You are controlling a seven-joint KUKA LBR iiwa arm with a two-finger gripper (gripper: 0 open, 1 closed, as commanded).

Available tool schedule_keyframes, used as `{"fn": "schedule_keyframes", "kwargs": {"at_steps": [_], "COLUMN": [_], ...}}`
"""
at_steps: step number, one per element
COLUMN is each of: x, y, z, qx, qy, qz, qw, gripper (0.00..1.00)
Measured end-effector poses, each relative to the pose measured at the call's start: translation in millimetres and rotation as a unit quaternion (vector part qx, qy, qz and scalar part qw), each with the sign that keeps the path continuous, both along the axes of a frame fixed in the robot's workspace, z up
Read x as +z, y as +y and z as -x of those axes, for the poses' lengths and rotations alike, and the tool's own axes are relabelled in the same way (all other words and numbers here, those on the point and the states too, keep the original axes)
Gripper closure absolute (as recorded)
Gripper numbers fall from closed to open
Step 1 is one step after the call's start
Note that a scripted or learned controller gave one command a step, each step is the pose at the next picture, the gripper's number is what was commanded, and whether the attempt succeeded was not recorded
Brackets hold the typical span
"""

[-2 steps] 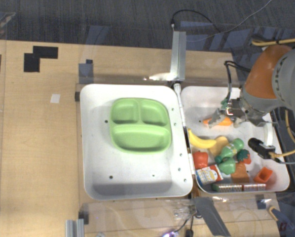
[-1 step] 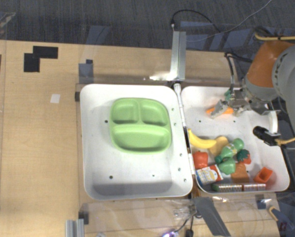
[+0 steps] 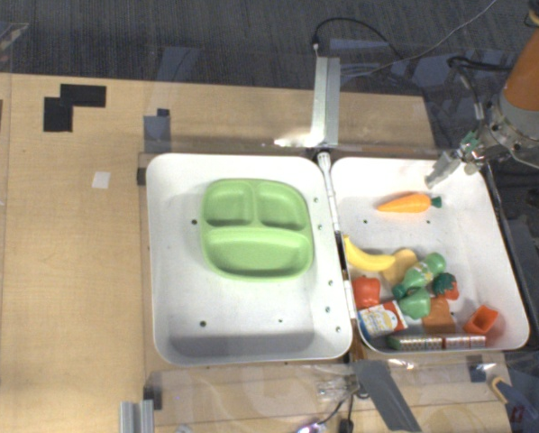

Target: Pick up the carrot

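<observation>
- Carrot is the one such piece on the bench, orange with a small green top at its right end, lying on its side on the bare floor of the right bin's far half.
- One gripper hangs over the far right corner of that bin, just up and to the right of the carrot's green end, apart from it with nothing between its fingers; whether those fingers are spread or closed I cannot tell at this size.
- One arm comes in from the right, its orange band showing above the grey wrist.
- Right bin, one of two white bins, holds the carrot apart from everything else; the rest of its contents sit crowded in the near half.
- One yellow banana lies at the near-left of the carrot, curving along the bin's left wall.
- A cluster of green toy pieces sits just right of the banana; their exact number is hard to make out where they overlap.
- One red piece lies below the banana, and one small white carton touches its near side.
- One small orange cup-like piece rests in the near right corner.
- Left bin, the second white bin, sits touching the right one along a shared middle edge.
- One green divided plate with three compartments lies in the left bin's middle.
</observation>
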State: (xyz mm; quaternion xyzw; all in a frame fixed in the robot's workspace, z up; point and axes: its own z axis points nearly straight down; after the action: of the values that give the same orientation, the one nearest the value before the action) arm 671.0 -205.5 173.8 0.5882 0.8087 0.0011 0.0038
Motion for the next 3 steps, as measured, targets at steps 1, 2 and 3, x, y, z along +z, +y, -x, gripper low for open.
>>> {"fn": "schedule_keyframes", "kwargs": {"at_steps": [1, 2, 3], "x": [-84.1, -8.1, -85.4], "y": [53.9, -0.2, 1.2], "z": [0.4, 39.8, 46.9], "qx": [-0.011, 0.057, 0.135], "qy": [0.001, 0.0, -0.002], "qz": [0.0014, 0.0002, 0.0004], "qw": [0.9999, 0.9984, 0.9908], "gripper": [0.0, 0.0, 0.0]}}
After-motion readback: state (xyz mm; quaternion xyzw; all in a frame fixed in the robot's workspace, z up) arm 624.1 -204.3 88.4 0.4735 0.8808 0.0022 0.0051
